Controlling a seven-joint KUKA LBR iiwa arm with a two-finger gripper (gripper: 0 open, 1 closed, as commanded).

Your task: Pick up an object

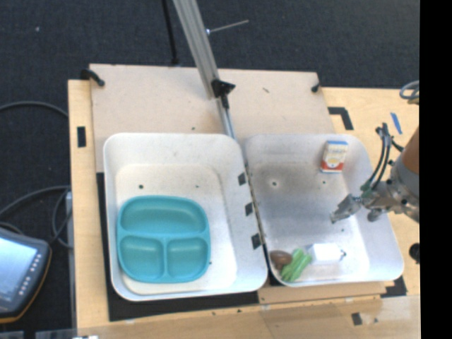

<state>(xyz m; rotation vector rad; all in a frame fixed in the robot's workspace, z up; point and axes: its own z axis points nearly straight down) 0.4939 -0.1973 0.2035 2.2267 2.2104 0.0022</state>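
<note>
We note the gripper (351,208) over the right bin's (296,157) right side, the arm entering from the bin's right edge. Jaw state: we cannot tell, as the view is too small and blurred there.

Candidate objects all lie in the right bin: a small carton (334,155) near the far right corner, and a brown object (281,258), a green object (299,265) and a white object (327,252) clustered along the near edge. The left bin (169,154) holds a teal divided plate (164,239).

Risks, in our judgement: the brown and green objects touch, so a descent there may nudge both. The white object blends with the bin. Items by the near wall could leave a finger striking the rim.
</note>
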